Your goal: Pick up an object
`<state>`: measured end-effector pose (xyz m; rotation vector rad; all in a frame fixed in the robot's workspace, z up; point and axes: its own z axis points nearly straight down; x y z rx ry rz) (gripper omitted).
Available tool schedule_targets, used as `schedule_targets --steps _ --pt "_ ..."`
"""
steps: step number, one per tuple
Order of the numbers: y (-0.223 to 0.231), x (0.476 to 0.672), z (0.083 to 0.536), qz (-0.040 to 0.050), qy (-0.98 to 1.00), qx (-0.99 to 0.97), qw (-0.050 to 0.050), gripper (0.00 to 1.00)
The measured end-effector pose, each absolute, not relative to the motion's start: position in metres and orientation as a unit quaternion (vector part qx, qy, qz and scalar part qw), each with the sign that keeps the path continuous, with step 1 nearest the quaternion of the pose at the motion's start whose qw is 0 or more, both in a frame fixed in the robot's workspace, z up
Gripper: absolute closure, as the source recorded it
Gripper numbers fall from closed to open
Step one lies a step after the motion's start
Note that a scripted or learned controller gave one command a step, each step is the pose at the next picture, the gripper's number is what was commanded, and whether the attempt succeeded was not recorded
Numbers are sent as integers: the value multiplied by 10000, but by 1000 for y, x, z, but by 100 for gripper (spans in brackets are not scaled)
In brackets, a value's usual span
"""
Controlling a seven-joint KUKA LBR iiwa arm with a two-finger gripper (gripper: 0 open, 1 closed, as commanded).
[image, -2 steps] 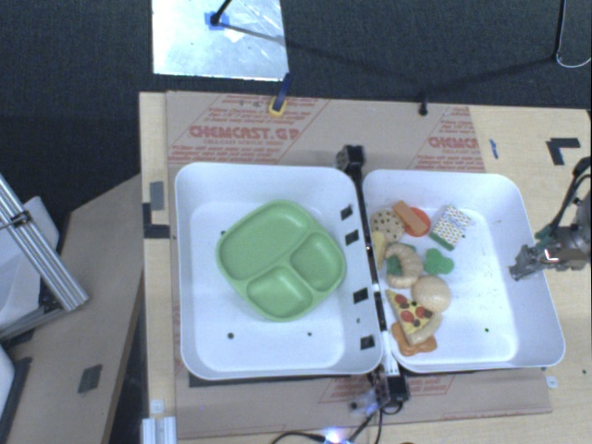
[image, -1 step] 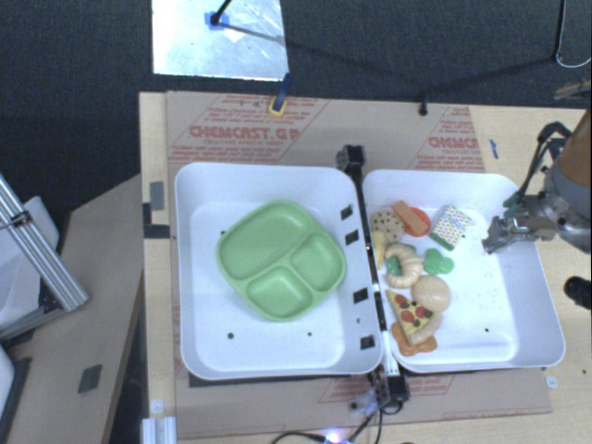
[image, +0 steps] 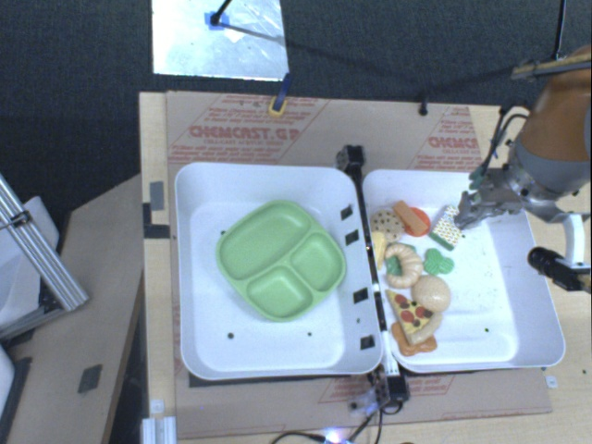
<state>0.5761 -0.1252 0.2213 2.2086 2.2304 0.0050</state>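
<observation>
Camera view, pincer (image: 462, 213) in right bin (image: 518, 276), green-edged grater toy (image: 446, 228) touching its tips, grip state unclear

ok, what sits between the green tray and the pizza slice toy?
In the camera view, the bins' adjoining walls with black clips lie between the green tray and the pizza slice; otherwise bare white floor.

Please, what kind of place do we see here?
Probably a robotics lab test bench, not a kitchen. Two white bins sit on a board, the food is toys such as a pizza slice, and a robot arm reaches in beside a green divided tray.
</observation>
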Motion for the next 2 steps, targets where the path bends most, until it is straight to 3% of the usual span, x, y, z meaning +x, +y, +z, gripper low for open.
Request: schedule_targets --steps 1,2 --pt "-106 621 221 20 7101 7041 18 100" --pt "-79 644 222 18 7100 7042 18 100"
